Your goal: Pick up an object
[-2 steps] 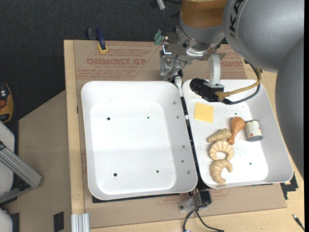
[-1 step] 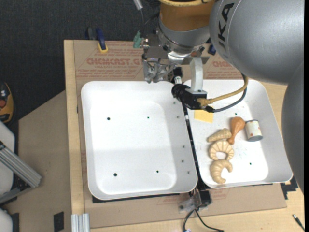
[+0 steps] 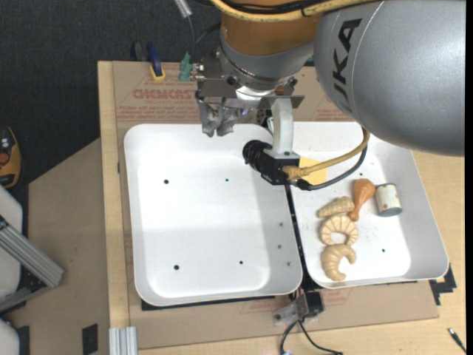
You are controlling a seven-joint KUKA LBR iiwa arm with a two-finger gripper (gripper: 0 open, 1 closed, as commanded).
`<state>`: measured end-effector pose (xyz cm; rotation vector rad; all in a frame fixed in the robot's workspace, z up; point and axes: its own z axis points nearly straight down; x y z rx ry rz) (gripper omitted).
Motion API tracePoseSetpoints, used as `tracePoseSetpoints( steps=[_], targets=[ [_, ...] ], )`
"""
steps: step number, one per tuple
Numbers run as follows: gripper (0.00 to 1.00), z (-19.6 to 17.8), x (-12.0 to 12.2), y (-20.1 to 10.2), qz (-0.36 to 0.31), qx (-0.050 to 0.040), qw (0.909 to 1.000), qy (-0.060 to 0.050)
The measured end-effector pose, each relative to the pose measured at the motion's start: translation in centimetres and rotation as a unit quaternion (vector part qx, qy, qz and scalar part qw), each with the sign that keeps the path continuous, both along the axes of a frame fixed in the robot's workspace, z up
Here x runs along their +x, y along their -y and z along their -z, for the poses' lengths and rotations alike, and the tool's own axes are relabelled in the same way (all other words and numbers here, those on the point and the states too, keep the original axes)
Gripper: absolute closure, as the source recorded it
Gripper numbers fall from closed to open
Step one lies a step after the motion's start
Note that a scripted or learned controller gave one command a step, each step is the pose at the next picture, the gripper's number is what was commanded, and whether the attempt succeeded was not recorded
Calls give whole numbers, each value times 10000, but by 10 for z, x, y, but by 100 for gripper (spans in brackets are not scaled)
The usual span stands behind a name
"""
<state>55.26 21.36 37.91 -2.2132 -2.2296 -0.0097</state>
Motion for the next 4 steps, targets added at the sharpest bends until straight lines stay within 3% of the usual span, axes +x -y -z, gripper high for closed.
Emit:
tracePoseSetpoints(
  steps=[1,2,3,4],
  targets=[
    [100,-167,-28,-12,12,28,10000,76],
    [100,6,-68,-2,42,-61,9999,-118],
    [100,-93,-73,-12,22,7,10000,29],
    [100,35,-75,-11,43,-52,9999,-85]
  ],
)
